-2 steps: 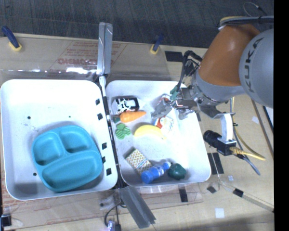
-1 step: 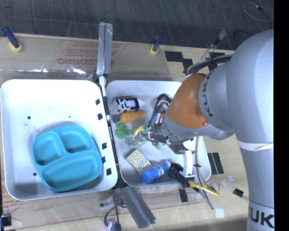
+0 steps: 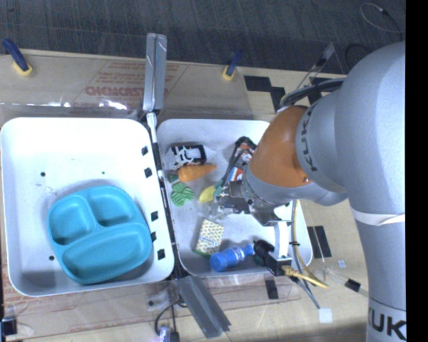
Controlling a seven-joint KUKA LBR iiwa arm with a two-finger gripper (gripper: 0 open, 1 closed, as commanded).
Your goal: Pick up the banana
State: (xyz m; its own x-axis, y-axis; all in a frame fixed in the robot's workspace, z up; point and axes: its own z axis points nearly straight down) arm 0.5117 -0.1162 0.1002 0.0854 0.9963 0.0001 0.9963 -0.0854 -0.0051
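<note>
Jaws low in the right bin, just beside the banana — opening and grip impossible to tell

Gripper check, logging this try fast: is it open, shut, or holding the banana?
Gripper: cannot be told; it sits low over the banana.

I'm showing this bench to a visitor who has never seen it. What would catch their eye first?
The big grey arm with its orange band reaches in from the right over the right bin, its gripper low among small clutter beside a bit of yellow banana. Next comes the blue divided tray, alone in the left bin. A blue bottle lies near the right bin's front edge.
</note>
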